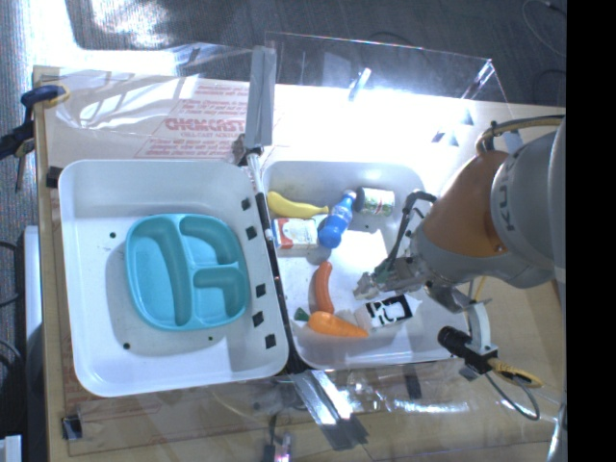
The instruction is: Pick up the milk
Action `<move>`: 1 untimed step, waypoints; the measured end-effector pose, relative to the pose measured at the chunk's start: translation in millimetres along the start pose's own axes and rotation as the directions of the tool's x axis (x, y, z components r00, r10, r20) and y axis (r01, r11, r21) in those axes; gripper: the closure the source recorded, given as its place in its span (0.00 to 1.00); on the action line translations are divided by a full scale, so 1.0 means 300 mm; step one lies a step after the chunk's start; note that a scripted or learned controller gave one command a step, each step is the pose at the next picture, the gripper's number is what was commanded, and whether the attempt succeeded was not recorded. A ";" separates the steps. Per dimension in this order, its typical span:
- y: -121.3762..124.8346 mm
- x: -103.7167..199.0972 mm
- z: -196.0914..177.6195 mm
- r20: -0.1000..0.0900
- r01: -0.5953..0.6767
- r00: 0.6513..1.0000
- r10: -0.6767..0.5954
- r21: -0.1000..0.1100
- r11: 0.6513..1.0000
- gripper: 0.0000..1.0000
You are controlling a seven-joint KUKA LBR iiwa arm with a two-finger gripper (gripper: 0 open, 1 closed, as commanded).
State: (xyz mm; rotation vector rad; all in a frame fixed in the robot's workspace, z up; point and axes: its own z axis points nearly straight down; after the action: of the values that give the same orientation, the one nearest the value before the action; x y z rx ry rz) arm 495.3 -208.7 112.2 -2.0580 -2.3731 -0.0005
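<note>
The milk (296,233), a small white carton with red print, lies at the left side of the right bin (404,176), just under a yellow banana (295,205). My gripper (377,283) hangs low over the middle of the right bin, to the right of the milk and apart from it. Between the two lie an orange-red sausage (322,287) and a blue bottle (335,221). A black-and-white tag (390,308) sits just below the gripper.
An orange carrot (337,325) lies at the right bin's near edge and a small can (377,200) at its far side. The left bin (87,219) holds a blue divided plate (188,269). The arm's grey and orange body (481,224) covers the right bin's right side.
</note>
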 end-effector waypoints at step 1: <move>0.000 0.000 0.000 0.000 0.000 1.000 0.000 0.000 1.000 0.00</move>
State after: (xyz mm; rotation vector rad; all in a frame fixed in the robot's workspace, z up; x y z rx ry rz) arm 495.3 -208.6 112.2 -2.0580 -2.3735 -0.0003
